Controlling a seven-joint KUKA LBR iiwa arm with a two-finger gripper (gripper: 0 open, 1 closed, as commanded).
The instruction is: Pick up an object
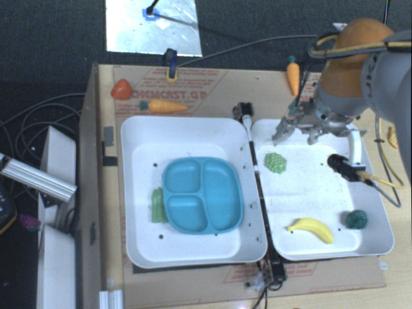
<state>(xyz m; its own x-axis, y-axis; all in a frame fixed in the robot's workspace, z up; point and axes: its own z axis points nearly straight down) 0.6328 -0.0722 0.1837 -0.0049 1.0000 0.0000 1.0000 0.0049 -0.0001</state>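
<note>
Nearest you, the banana (311,229) lies by the front edge of the right bin (378,242), and a dark green ball (356,219) sits near its front right corner. Both are well apart from the claw. Further back, the green bumpy ball (275,163) rests near the bin's left wall, just in front of the claw (297,132). The claw hangs over the back of that bin with its two tips spread and nothing between them.

Watch out: the bumpy ball is round, so a push from one tip could roll it away. The left wall is near, so a tip could bump it.

The middle of the right bin is bare, so you have room there. In the left bin (138,172), a blue plate (203,195) fills the middle.
</note>
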